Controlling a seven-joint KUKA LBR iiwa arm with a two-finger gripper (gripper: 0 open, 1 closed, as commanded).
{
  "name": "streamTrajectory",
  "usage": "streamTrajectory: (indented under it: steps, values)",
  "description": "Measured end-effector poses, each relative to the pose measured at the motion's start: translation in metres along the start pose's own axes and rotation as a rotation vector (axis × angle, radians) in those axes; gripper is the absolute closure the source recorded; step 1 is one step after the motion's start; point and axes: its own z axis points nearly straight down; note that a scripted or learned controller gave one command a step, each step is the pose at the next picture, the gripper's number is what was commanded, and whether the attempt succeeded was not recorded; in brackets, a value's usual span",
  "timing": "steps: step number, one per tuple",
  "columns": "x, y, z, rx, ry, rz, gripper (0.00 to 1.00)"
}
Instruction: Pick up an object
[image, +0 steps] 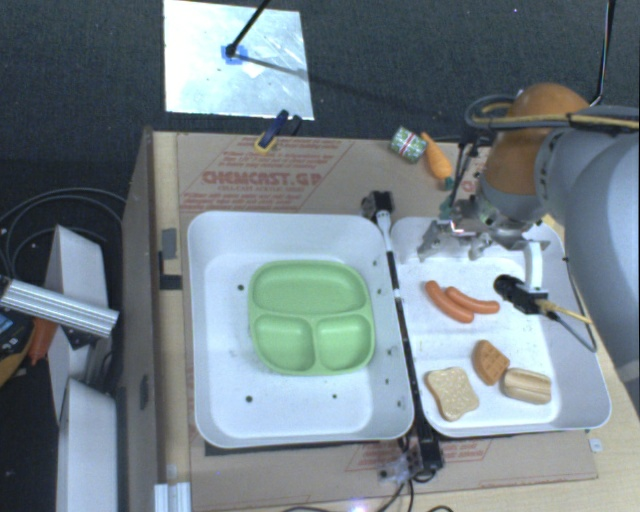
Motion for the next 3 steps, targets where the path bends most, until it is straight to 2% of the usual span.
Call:
streamTrajectory:
  steps: [1, 2, 3]
  values:
    - [0.013, -0.033, 0.022, 0.004, 0.001, 0.003, 0.00]
    - [0.009, -0.059, 0.016, 0.004, 0.001, 0.003, 0.00]
    - [0.004, -0.021, 0.001, 0.001, 0.000, 0.001, 0.00]
